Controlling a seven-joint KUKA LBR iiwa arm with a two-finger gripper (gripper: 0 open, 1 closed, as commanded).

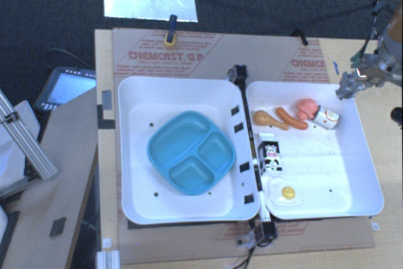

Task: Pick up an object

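Two shallow white plastic bins sit side by side on the tan desk (208, 47), joined along a black hinged seam. The left bin (132, 97) holds a glossy blue moulded plate with three compartments (191, 152), rounded at its corners. The right bin (365, 179) holds small toy foods: a smooth orange drumstick-shaped piece (266, 117) touching an elongated orange-red sausage (292, 118), a rounded pink lump (306, 108) just beside a small white printed carton lying tilted (326, 117), a black-and-white patterned box (271, 157), and a flat white fried egg with a yellow yolk (285, 193). The grey metal hand (348, 89) hangs above the right bin's far right corner, near the carton; its spread cannot be told, being small and blurred, and nothing appears between it.
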